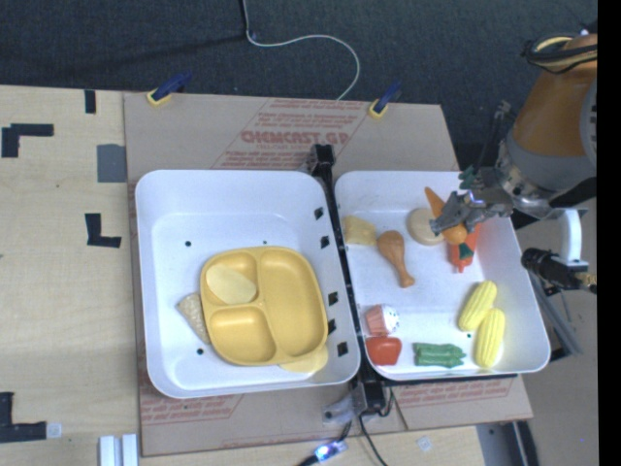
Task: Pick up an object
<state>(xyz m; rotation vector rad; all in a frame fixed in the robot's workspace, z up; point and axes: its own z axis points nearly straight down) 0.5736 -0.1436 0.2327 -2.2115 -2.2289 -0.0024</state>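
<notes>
The gripper (454, 216) is hovering over the carrot (456, 245) at the right bin's (514, 362) two o'clock; finger state unclear. It should be descending straight, centring on the carrot.

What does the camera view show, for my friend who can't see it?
A grey and orange robot arm's pincer hangs over the right white bin, just above a toy carrot. That bin also has a drumstick, two corn cobs, a green pepper and other toy food. The left white bin holds a yellow divided tray.
</notes>
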